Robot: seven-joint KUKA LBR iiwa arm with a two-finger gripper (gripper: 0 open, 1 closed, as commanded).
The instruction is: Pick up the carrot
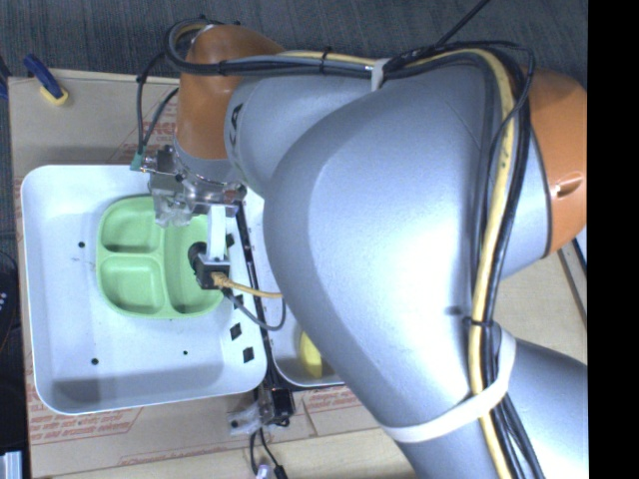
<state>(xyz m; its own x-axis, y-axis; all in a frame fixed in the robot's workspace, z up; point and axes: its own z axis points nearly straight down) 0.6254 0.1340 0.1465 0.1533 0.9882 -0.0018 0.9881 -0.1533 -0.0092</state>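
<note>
Left white bin: one green divided plate, compartments bare. Gripper over the plate's upper right edge; jaw state cannot be told. Right white bin: yellow object, partly visible. Grey arm covers most of this bin. Carrot: not identifiable.

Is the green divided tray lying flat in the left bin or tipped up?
Flat. The green divided plastic tray lies right side up on the floor of the left shallow white bin, compartments facing upward.
</note>
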